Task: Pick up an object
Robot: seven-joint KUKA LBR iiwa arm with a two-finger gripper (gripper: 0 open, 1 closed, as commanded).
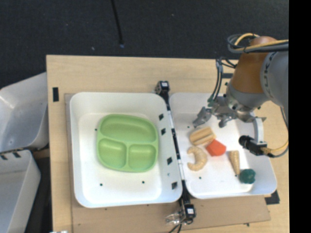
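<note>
**Arm over right bin, nothing between the jaws**

Camera view: the arm (252, 72) reaches in from the right, wrist above the far part of the right bin (194, 188). The gripper (214, 115) hangs near that bin's far edge; its jaws are spread and pinch nothing.

Objects in the right bin, all lying on its floor:
- tan bread roll (202, 135), just below the gripper, toward the bin's left side
- orange block (216, 148), touching the roll on its right
- curved croissant (197, 158), nearer the front edge, just beside the block
- ice-cream cone (234, 161), right of the block, apart from it
- green lump (247, 176), at the cone's near end, by the front right corner

Left bin (77, 188): green divided plate (128, 142) lies flat near its middle.

Both bins sit side by side on the table (131, 74).
</note>
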